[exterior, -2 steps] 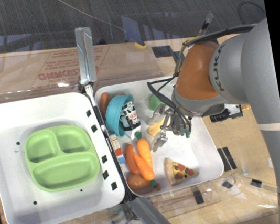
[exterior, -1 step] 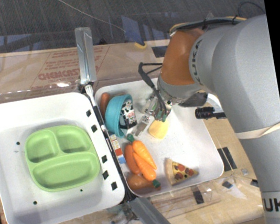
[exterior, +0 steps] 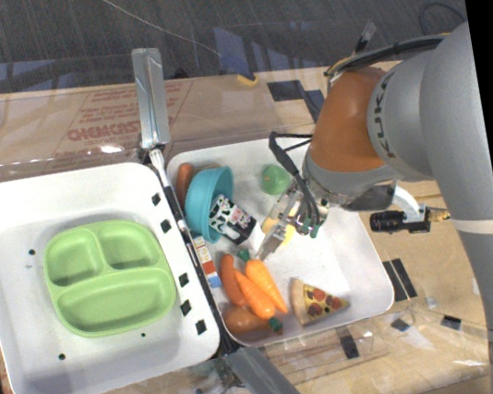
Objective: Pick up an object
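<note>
**Carrot pick — not yet made**

Orange plastic carrot looks like the target — it lies in the right white bin, lower-left part, leaning against a second orange carrot-like piece and a brown rounded toy below. Its upper tip sits just under the gripper.

Progress, judged from this frame: nothing lifted. Every item rests on the bin floor. Approach seems under way; grasp and lift remain.

Gripper is low in the bin, angled down-left, tip just above or touching the carrot's top end — cannot tell which. Whether the fingers are spread or closed is not readable from this angle; nothing is visibly held between them.

Around it:
- black-and-white cow-pattern toy just left of the gripper, against a teal plastic bowl lying on its side
- green round toy above, apart
- pizza-slice toy lower right of the carrot, near
- left white bin holds a green divided plate
</note>
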`<state>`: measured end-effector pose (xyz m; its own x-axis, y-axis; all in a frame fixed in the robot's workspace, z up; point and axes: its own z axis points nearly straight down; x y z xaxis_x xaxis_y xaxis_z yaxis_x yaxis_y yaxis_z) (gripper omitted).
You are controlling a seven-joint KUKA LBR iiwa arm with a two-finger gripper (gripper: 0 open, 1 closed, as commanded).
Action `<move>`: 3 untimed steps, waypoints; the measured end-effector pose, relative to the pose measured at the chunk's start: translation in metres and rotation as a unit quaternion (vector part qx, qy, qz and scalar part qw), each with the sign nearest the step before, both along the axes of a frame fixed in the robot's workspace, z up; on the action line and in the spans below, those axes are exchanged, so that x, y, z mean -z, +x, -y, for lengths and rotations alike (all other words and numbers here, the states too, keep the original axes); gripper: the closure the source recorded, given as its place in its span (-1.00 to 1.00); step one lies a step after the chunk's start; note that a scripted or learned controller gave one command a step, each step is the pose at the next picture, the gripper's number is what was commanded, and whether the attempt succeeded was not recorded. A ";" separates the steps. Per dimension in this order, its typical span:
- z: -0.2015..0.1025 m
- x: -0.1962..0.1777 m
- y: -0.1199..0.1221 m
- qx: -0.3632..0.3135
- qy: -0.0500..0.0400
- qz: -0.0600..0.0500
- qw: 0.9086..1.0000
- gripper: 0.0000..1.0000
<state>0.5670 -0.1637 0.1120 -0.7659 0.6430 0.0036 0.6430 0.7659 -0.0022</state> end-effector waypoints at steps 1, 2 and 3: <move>-0.004 0.019 -0.018 -0.047 -0.001 0.005 0.999 -1.00; -0.001 0.023 0.060 0.088 -0.001 -0.001 0.996 -1.00; -0.031 0.022 -0.061 0.181 0.000 0.000 0.983 -1.00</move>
<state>0.5062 -0.1323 0.0898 -0.4868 0.8735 0.0041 0.8735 0.4868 -0.0029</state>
